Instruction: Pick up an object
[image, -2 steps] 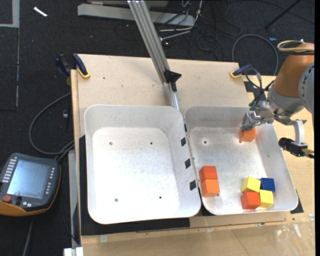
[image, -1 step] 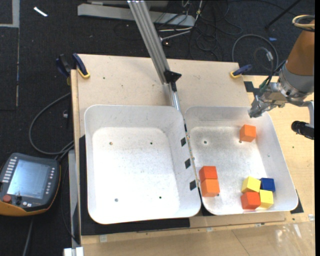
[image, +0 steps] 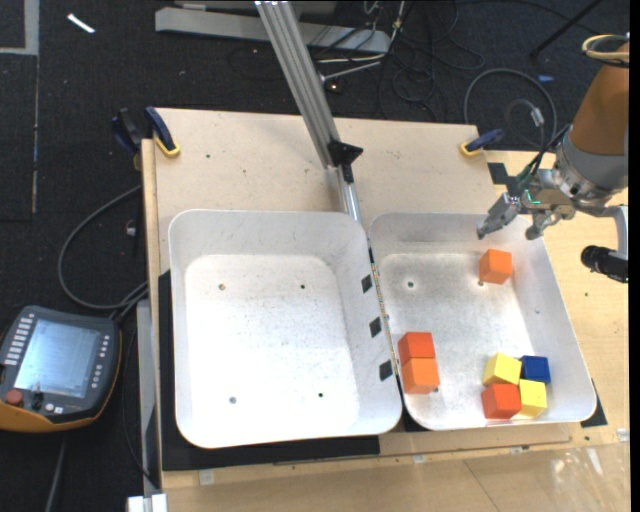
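Note:
My gripper (image: 513, 224) hangs over the back of the right bin (image: 440, 240), fingers spread open with nothing between them. Just below it, a little toward the front, a small orange cube (image: 495, 266) lies alone on the bin floor. Two orange blocks (image: 418, 361) sit stacked or side by side near the bin's left wall. At the front right corner lies a cluster: a yellow cube (image: 502, 368), a blue cube (image: 535, 367), a red-orange cube (image: 500, 400) and another yellow cube (image: 533, 397).
The left bin (image: 200, 300) sits beside the right one, joined along a middle ridge. A metal pole (image: 305, 85) slants in from the back to the bins' junction. Clamps mark the bench's back corners. A teach pendant (image: 55, 365) lies off the bench at left.

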